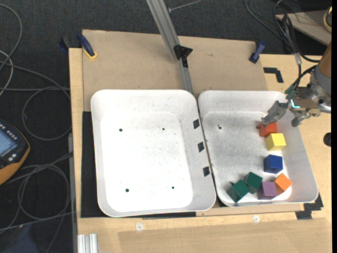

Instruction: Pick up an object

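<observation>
The arm enters from the right edge, with its grey wrist bent down. The gripper (287,115) hangs low at the right side. Its jaws stand spread apart, the two fingers (275,111) pointing downward-left.

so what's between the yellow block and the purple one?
The blue block lies between the yellow block and the purple block in the camera view.

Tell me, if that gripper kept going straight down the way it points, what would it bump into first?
Most likely the red block, which sits just below the gripper near the right bin's far side. Depth is hard to judge from this slant, so it could reach bin floor beside it.
</observation>
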Controlling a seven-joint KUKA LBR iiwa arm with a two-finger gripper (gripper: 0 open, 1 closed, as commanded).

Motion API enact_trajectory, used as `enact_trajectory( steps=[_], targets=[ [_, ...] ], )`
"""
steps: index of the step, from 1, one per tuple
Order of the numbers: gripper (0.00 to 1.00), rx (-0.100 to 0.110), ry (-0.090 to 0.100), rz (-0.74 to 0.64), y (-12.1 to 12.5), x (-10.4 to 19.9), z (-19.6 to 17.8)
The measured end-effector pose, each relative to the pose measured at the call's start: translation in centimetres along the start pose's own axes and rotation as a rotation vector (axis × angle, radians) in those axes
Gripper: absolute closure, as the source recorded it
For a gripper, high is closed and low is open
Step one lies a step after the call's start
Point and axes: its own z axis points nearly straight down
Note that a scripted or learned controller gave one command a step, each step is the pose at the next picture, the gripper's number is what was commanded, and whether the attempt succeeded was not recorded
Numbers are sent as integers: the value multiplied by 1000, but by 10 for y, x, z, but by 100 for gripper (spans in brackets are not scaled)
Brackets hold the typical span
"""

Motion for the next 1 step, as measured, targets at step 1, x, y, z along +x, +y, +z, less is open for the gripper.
enact_trajectory(
  steps=[1],
  targets=[
    [0,-6,-1,-1,1,0,-3]
  ],
)
